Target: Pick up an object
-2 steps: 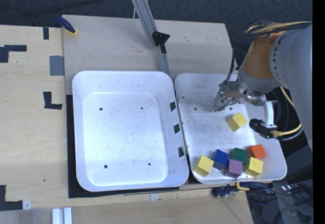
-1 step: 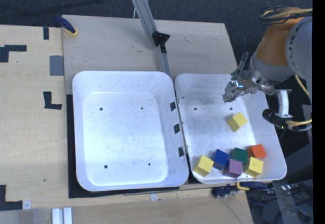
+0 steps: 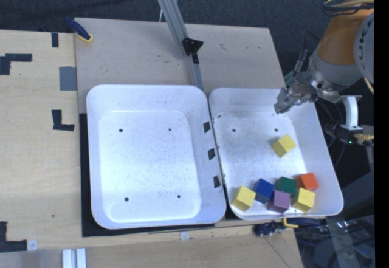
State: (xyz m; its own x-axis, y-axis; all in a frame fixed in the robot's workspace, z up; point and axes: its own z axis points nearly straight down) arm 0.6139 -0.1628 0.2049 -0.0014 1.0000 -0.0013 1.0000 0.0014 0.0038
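Note:
The right bin (image 3: 243,109) holds several small blocks. A yellow block (image 3: 283,145) lies alone near its middle right. Along the front edge sit a yellow block (image 3: 244,198), a blue one (image 3: 264,189), a green one (image 3: 285,186), a purple one (image 3: 281,200), another yellow one (image 3: 304,200) and an orange one (image 3: 309,181). My gripper (image 3: 283,104) hangs over the bin's far right corner, behind the lone yellow block. Nothing shows between its fingers.
The left bin (image 3: 146,151) lies beside the right one. A slanted metal pole (image 3: 173,14) with a black clamp (image 3: 192,46) crosses the bench behind the bins. A blue and yellow tool (image 3: 79,30) rests at the far left.

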